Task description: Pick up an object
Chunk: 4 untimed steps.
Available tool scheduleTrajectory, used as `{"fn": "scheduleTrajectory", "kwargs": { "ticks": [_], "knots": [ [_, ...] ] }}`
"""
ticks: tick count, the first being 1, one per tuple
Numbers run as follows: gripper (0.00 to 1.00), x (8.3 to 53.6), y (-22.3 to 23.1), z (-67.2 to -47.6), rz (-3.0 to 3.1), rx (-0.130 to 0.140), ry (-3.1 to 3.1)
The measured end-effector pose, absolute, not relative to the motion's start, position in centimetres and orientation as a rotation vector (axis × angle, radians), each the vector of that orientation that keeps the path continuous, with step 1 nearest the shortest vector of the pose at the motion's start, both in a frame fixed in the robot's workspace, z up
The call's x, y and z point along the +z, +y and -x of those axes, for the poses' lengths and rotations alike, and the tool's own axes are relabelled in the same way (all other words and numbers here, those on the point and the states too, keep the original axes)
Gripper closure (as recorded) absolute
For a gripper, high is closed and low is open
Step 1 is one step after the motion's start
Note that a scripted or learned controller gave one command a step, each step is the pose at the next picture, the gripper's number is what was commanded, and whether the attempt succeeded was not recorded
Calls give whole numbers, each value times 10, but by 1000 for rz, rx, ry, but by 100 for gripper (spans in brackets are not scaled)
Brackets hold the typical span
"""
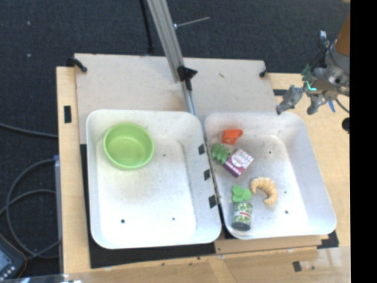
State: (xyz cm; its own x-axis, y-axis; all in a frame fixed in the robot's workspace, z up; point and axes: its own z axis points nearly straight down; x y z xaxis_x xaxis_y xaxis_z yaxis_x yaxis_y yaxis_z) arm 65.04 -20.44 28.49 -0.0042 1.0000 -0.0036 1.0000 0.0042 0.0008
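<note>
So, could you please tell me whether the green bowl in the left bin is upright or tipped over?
Upright: the round lime-green plastic bowl shows its open mouth and inner floor, rim level, resting on the left white bin.

We see the arm (340, 46) cut off by the top right corner, only its wrist end in view. The label on the small can (242, 215) is too small for us to read (green lid, dark sides).

place: robotics lab | evidence: bench (177, 81) with two white bins (100, 217), metal camera mast (168, 31), floor cables (23, 187)
</note>
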Motion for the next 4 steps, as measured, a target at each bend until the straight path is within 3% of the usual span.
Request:
{"fn": "scheduleTrajectory", "kwargs": {
  "ticks": [3,4],
  "knots": [
    [0,141,-223,-631,-2224,-6,2219],
    [100,156,-224,-633,-2219,0,2215]
  ]
}}
